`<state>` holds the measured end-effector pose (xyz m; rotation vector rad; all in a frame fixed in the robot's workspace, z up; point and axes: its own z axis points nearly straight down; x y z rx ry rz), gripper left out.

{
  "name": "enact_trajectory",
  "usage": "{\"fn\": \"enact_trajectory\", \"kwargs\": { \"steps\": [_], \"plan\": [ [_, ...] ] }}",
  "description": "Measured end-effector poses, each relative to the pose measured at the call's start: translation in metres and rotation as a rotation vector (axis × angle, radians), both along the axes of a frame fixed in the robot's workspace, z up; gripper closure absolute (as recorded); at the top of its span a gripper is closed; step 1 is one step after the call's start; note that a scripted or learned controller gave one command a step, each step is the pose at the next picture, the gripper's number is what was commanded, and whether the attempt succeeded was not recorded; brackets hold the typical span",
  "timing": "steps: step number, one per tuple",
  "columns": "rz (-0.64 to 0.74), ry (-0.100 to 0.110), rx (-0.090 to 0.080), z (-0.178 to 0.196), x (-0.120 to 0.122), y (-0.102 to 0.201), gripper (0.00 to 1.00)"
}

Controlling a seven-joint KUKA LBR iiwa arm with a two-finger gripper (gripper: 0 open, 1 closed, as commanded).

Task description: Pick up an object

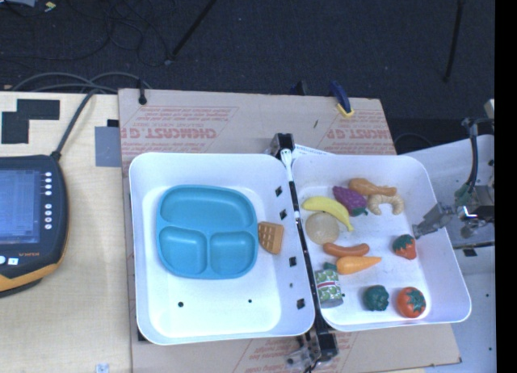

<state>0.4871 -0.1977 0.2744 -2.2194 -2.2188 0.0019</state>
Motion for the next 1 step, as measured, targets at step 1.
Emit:
{"fn": "enact_trajectory", "kwargs": {
  "steps": [1],
  "plan": [
    [0.001,0.002,0.001,0.0097,-0.0001,-0.0007,1.00]
  ]
}}
